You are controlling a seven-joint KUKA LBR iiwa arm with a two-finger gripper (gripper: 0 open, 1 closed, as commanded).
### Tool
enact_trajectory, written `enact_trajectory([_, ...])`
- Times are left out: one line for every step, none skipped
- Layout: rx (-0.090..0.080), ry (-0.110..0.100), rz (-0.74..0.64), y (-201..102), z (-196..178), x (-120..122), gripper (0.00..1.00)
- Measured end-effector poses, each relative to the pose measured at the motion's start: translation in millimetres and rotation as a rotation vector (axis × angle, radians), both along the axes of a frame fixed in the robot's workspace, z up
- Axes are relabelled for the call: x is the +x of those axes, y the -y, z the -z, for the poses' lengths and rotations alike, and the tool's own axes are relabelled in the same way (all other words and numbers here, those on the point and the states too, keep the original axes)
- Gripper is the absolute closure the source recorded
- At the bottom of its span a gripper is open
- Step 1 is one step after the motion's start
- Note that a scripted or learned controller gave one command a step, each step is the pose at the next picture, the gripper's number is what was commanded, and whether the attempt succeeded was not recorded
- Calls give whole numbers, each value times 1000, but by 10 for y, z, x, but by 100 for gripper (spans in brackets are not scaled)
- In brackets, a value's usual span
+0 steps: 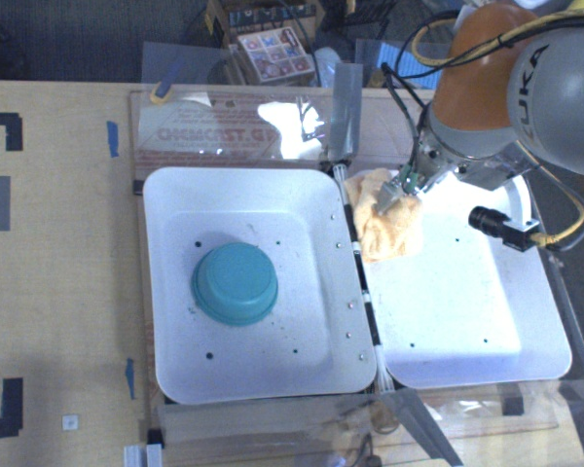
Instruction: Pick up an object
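Observation:
A crumpled pale yellow cloth (384, 222) lies in the right bin (467, 329), pressed against its upper left corner. My gripper (397, 191) reaches down from the right and its tip touches the top of the cloth. A teal upside-down bowl (236, 282) sits in the middle of the left bin (175, 202), well away from the gripper.
The grey arm with its orange band (477, 66) hangs over the upper right bin. A black cylinder part (496, 224) sticks out below the wrist. A metal divider (347, 115) stands behind the bins. Boxes and clutter lie beyond the bench's far edge.

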State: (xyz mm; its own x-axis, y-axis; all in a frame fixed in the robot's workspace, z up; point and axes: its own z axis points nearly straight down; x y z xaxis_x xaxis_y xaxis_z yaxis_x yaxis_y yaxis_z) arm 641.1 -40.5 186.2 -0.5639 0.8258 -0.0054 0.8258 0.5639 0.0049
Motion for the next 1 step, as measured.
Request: enact_trajectory([1,-3,322,198,-3,259,100])
